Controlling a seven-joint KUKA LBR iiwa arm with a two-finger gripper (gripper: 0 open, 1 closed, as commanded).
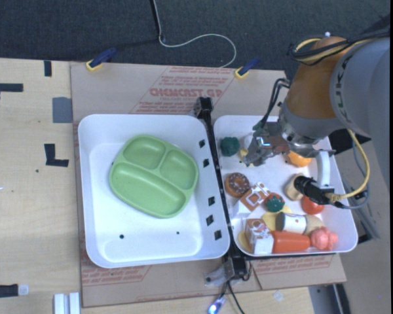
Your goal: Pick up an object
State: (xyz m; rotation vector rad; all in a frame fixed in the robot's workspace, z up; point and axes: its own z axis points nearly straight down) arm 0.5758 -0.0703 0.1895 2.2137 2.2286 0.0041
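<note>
Hovering low in the right bin (344, 175), my gripper (259, 150) sat just right of the dark-green ball (230, 146); finger spread I couldn't tell.

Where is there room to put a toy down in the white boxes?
The left bin has bare floor in front of the green divided plate, along its near wall, plus a strip to the plate's left. The right bin is crowded: donut, green ball, orange bottle and more toys fill it, with the gripper above its far end.
</note>
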